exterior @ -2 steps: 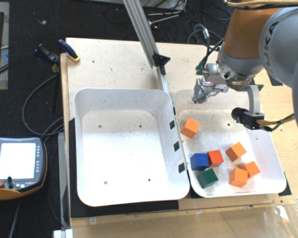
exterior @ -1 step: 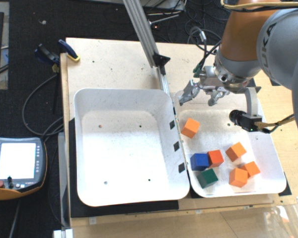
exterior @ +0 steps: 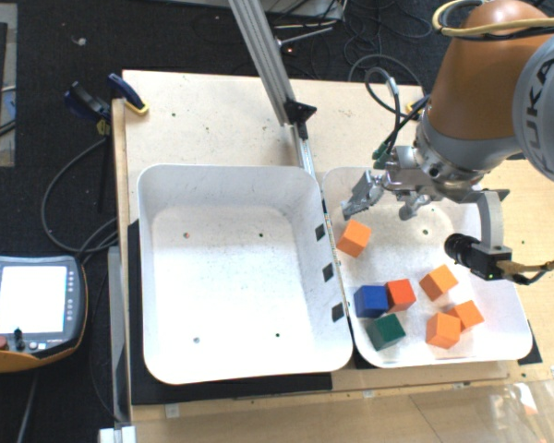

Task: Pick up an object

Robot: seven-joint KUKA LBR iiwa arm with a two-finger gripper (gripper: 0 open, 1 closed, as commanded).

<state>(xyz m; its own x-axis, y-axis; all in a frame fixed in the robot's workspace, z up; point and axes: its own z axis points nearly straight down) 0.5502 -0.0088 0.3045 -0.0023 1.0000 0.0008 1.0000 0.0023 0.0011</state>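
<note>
Orange is the colour of the nearest candidate: a lone orange block [exterior: 355, 238] sitting on the floor of the right bin [exterior: 510, 344], close to that bin's left wall and at about 7 o'clock from the gripper [exterior: 385, 197]. The gripper hangs above the bin's upper part with its 2 fingers spread apart and nothing between them. At about 5 o'clock from the lone block lies a tight cluster: a blue block [exterior: 371, 300] touching a red-orange block [exterior: 401, 293], a green block [exterior: 385, 330] just below them, and 3 more orange blocks [exterior: 446, 312] to their right. The left bin [exterior: 166, 192] has no blocks in it. To pick well, I would judge the lone block the safest target, since it stands apart from its neighbours; centre the fingers over it, square them to 2 opposite faces, descend fully, then close before lifting.
</note>
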